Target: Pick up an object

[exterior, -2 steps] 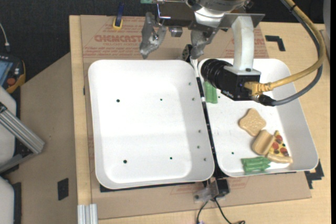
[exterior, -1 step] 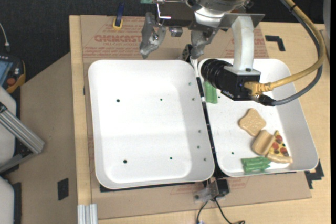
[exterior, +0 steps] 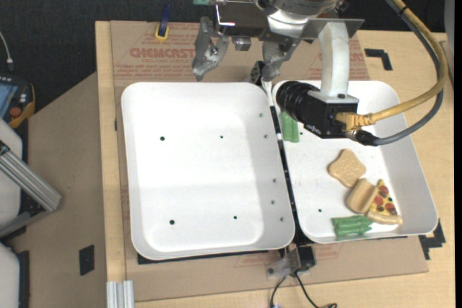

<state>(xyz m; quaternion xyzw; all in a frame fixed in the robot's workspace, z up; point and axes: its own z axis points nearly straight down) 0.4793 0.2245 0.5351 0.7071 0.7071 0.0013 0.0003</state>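
**Operator:** Which step are you seeing?

**Observer:** The approach, by my reading — nothing is picked yet. Your gripper hangs above the far rim of the left bin, its two fingers spread apart with nothing between them. It sits well apart from every object you could take.

**Operator:** Where are those objects?

**Observer:** All in the right bin, beside the left bin. A tan toast-shaped piece lies near its middle. Just nearer the camera sit a tan bread-like piece and a pizza slice, touching or nearly so. A green piece lies at that bin's near rim. Another green piece stands against the wall shared with the left bin, partly hidden under the black camera unit mounted on the arm.

**Operator:** What does the next move call for?

**Observer:** You would need to carry the gripper across from the left bin's far rim to over the right bin, then lower with the fingers straddling one piece. The toast-shaped piece looks the cleanest choice — it lies clear of its neighbours. The bread and pizza pair risks a nudge rather than a grip.
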